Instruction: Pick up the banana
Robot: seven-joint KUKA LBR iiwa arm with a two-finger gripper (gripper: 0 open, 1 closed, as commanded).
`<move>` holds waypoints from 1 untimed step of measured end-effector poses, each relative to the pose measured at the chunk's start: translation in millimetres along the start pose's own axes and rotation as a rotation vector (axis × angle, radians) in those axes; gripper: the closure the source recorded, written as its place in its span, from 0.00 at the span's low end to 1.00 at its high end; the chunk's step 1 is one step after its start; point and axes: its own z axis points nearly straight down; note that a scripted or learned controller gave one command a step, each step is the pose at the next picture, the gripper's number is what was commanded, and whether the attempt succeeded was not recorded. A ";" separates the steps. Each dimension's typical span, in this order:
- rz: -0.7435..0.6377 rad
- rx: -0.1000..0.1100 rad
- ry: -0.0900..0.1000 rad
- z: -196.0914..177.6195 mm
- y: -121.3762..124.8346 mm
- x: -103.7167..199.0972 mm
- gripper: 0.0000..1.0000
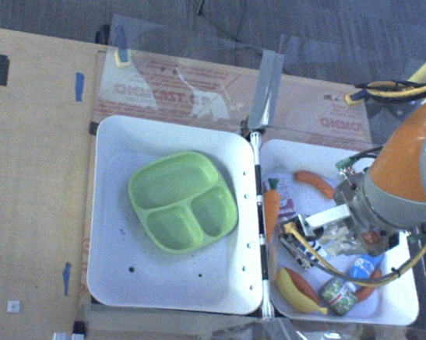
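Note:
The banana (pixel 291 293) is yellow and lies near the front edge of the right bin (pixel 402 310), curved, with a red-orange piece (pixel 304 283) lying along its upper side. My gripper (pixel 350 230) hangs over the middle of the right bin, under the grey wrist and orange band. It is behind and to the right of the banana. The wrist hides what is directly beneath it.
Around the banana the right bin holds a green can (pixel 339 295), a blue item (pixel 363 266), a carrot (pixel 270 210) along the left wall and an orange sausage-like piece (pixel 314 184) at the back. A green divided plate (pixel 183 200) lies in the left bin (pixel 107 252).

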 end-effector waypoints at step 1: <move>0.002 0.003 -0.005 -7.3 0.8 -1.0 1.00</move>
